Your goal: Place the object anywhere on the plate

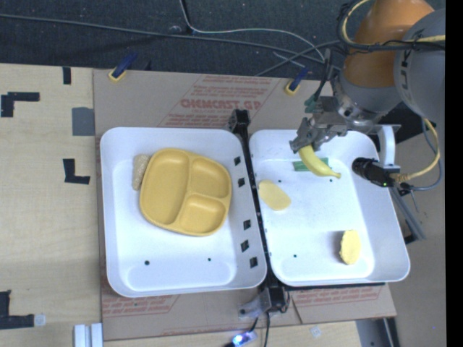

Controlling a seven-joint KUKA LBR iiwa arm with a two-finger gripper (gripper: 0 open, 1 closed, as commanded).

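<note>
Banana (319,163) is the object the arm is working on, but reading from the left the goal comes first: the yellow plate (185,191), a divided one with three compartments, lies in the left bin (119,215), with a pale sponge-like piece (139,172) tucked against its left edge. Right of the plate, past the black divider (248,186) where the bins meet, the right bin (376,262) holds a flat pale-yellow slice (274,195) near the divider and a small yellow lump (349,247) toward its near right corner. The banana lies further right than the slice, by that bin's far wall, its long axis running from upper left down to lower right. The gripper (309,142) sits directly over its upper-left end, touching or very nearly so. I cannot tell whether the fingers are spread or clamped on the fruit. The carry, judged from this layout, must run leftward across the divider to the plate, which lies well apart.
</note>
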